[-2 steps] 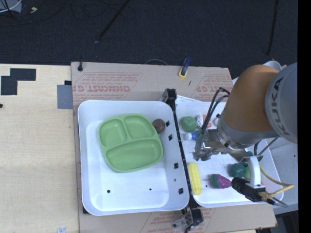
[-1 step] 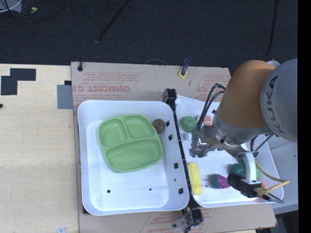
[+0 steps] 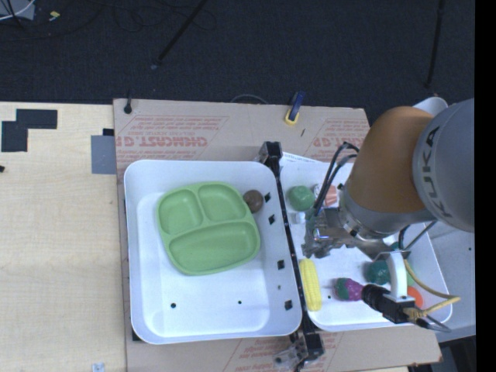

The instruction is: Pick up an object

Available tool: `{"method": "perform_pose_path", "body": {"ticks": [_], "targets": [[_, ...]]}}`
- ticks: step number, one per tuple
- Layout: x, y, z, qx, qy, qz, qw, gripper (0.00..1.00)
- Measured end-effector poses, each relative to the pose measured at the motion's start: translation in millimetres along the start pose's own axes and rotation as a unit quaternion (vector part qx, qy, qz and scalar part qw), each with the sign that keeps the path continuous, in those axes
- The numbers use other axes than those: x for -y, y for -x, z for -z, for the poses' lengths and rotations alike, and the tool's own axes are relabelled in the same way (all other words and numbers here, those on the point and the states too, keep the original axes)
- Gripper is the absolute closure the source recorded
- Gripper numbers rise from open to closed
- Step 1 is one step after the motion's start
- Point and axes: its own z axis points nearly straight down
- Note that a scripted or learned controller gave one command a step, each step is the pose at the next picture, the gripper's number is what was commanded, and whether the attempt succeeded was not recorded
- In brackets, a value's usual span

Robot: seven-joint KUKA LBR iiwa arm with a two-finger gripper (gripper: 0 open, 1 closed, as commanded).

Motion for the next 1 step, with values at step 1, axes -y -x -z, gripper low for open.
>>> {"method": "perform_pose_path", "body": {"ticks": [1], "targets": [[1.6, -11.5, 7.1, 0.000, 0.001, 0.001, 1.0000, 1.00]]}}
